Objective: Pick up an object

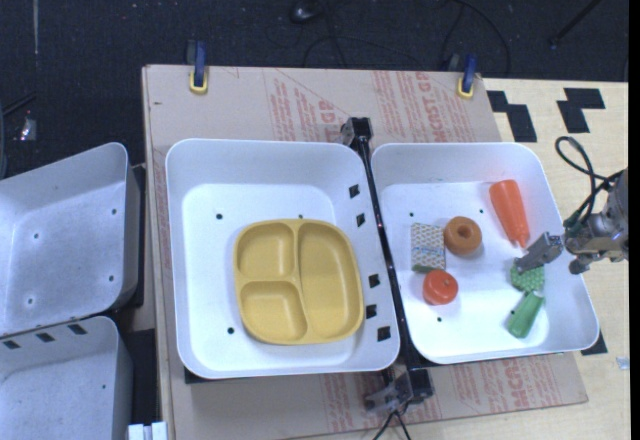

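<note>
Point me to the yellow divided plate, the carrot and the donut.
yellow divided plate (262, 326): camera view, left bin, on its lower compartment.
carrot (510, 210): camera view, right bin, mid-body of the orange cone.
donut (452, 236): camera view, right bin, on the brown ring left of its hole.

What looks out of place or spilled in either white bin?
Nothing stands out. The yellow divided plate lies flat in the left bin; the orange carrot, brown doughnut, red tomato and checked block sit apart in the right bin.

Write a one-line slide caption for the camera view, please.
Grey arm's tool above a green patterned piece in the right white bin; yellow divided plastic plate in the left white bin.
</note>
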Controlling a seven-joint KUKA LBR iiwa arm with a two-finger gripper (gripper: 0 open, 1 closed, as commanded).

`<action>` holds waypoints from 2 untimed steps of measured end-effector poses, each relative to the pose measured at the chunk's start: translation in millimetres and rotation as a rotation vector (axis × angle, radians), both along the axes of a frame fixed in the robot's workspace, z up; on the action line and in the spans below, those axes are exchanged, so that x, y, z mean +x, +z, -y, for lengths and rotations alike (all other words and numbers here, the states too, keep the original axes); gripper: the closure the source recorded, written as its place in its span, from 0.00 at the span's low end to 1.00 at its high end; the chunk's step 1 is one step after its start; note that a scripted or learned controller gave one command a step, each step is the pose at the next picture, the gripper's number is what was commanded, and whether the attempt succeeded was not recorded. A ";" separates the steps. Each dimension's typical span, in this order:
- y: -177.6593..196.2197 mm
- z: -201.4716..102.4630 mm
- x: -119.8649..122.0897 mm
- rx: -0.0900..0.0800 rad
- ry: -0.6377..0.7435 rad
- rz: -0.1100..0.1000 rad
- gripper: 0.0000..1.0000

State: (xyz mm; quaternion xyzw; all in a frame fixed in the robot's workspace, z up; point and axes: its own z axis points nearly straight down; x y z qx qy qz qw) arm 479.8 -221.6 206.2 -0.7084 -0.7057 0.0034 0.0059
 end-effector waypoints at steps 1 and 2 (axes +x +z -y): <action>6.7 -0.8 3.4 -0.003 0.005 0.012 0.00; -55.4 -3.2 8.6 -0.002 0.003 0.009 0.00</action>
